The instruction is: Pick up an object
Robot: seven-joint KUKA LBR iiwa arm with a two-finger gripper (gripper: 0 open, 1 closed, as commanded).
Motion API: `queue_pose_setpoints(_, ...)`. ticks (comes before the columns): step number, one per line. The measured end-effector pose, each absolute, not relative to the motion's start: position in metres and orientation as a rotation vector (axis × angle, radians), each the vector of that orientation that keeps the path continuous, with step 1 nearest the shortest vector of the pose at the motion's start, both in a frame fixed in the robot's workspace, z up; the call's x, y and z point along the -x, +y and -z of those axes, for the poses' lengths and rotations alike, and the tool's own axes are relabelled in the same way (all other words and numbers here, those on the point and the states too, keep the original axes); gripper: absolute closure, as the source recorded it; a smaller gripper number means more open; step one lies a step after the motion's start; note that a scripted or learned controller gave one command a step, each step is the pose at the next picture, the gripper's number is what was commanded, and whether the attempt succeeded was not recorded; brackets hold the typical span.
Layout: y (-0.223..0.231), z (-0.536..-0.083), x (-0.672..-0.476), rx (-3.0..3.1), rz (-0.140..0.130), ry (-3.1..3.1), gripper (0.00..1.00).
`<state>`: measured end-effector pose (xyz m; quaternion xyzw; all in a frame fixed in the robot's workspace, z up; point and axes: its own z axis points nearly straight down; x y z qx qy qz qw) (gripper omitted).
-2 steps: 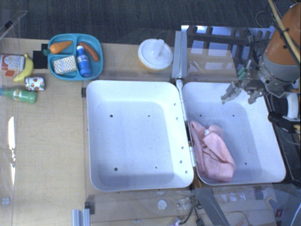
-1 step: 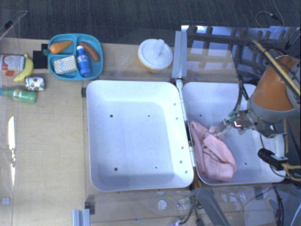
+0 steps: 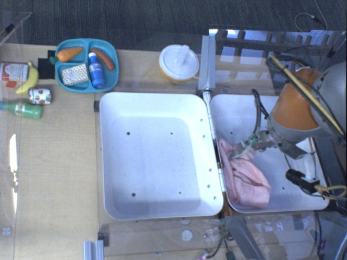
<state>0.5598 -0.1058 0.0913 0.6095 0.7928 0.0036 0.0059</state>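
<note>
A crumpled pink cloth (image 3: 246, 179) lies in the right bin (image 3: 287, 202), against its left wall near the front. My gripper (image 3: 245, 147) reaches in from the right and sits low over the cloth's upper edge, touching or nearly touching it. The grey arm with its orange band (image 3: 295, 104) hangs over the right side of this bin. The gripper's tip is small and partly merged with the cloth in the camera view.
The left bin (image 3: 157, 150) stands beside it. Behind the bins are a blue divided plate (image 3: 111, 56) of toy food and a white lidded bowl (image 3: 179, 62). A banana (image 3: 30, 79), a can (image 3: 39, 96) and a green bottle (image 3: 21, 110) lie far left. Cables (image 3: 303, 180) trail at the right.
</note>
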Motion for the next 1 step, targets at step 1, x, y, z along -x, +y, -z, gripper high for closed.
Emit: queue_pose_setpoints(1, -0.0948, -0.091, -0.6077, -2.078, -0.015, 2.339, 0.0)
